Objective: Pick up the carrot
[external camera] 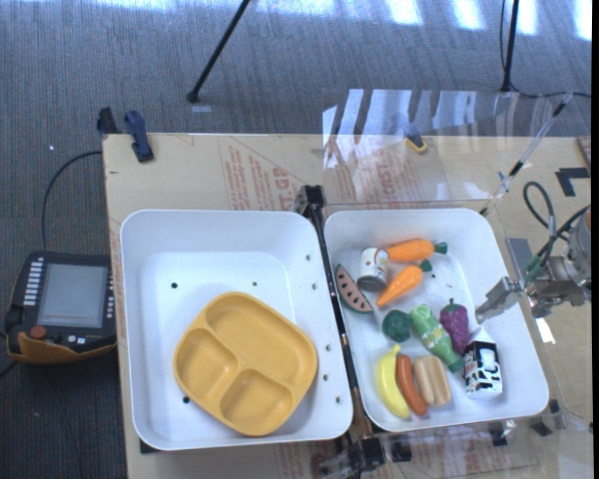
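Item one, progress: I log no pick yet; the whole grasp remains. Left bin (pixel 150 257): one yellow divided plate (pixel 245 362). Right bin (pixel 479 230): two carrots (pixel 400 284) at upper centre, watermelon slice, can, broccoli, grapes, banana, hot dog, milk carton. Gripper (pixel 507 295) at that bin's right rim, apart from the carrots; I cannot tell its grip state.

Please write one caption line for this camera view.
End effector at the right bin's edge; two carrots among toy food; yellow plate left.
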Motion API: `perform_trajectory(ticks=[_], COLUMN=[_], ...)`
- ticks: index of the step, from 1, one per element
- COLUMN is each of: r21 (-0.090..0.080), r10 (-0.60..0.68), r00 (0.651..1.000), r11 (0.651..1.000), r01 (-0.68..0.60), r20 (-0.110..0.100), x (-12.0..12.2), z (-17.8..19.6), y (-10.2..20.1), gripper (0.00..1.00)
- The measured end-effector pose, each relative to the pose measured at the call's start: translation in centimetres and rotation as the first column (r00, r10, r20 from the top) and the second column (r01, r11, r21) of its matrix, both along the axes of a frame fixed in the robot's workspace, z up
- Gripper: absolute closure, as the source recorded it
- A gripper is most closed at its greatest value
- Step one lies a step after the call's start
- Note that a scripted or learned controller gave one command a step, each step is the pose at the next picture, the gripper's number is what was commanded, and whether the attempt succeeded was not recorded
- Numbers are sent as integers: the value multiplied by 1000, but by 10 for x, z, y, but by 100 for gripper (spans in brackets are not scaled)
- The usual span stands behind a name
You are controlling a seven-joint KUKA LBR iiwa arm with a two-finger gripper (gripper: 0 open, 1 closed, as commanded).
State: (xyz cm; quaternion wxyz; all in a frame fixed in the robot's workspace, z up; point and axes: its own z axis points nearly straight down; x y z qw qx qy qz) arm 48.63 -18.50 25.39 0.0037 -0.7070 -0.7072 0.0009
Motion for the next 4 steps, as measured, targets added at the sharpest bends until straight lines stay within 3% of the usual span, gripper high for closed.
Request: perform_trajectory(ticks=[1,2,3,4], r21=[0,-2,-1,-4], r10=[-111,-322,-322,-710], r00=[994,947,947,704], r11=[994,947,947,704], r01=[111,321,322,710], r20=[-1,-1,-11,1], x=[67,105,104,98], z=[-15,-168,-159,-66], y=[45,75,75,109], gripper=[0,0,100,100])
